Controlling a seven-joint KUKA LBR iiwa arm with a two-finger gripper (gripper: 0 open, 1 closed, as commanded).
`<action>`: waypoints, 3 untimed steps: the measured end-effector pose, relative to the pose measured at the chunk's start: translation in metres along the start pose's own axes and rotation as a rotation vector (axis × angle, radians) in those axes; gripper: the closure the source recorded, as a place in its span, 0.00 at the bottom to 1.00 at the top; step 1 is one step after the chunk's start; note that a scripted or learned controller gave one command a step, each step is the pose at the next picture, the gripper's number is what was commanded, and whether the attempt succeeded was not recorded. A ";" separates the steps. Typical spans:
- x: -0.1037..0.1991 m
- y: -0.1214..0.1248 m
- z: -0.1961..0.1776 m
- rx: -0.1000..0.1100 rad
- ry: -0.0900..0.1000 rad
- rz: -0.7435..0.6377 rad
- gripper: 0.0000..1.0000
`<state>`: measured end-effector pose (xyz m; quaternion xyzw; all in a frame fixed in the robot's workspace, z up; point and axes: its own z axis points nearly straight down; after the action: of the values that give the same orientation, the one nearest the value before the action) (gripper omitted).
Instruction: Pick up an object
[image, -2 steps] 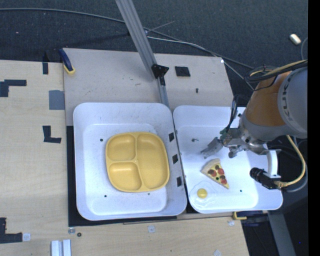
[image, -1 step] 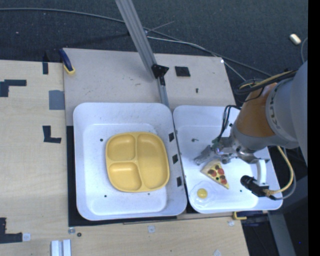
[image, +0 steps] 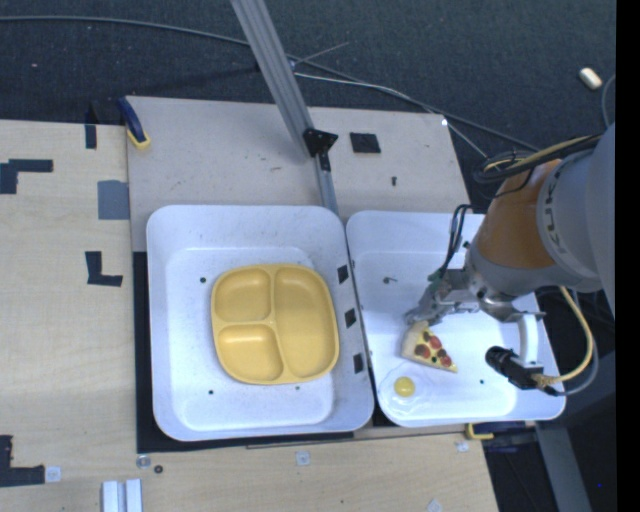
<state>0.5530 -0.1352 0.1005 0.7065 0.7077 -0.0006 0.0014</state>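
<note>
Camera view: pick not yet done, by the look of it. Pizza slice (image: 430, 347) lies flat on the floor of the right bin (image: 400, 240), nothing lifted. Gripper (image: 428, 312) sits just at the slice's 12 o'clock, tips near its crust edge; released or clenched, cannot tell. Slice: tan wedge, red toppings. Yellow round piece (image: 404, 386) at its 7 o'clock. Yellow divided plate (image: 274, 323) rests in the left bin (image: 180, 300).

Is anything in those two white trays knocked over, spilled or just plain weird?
Nothing stands out. The yellow divided plate lies flat in the left bin. In the right bin, a toy pizza slice and a small yellow piece lie apart, unspilled, with the gripper just above the slice.
</note>
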 end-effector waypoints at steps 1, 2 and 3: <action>0.009 0.002 -0.046 0.001 0.003 0.000 1.00; 0.003 -0.002 -0.090 -0.001 0.002 0.001 1.00; -0.004 0.004 -0.137 -0.002 0.001 0.001 1.00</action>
<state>0.5571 -0.1388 0.2372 0.7069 0.7073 0.0007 0.0018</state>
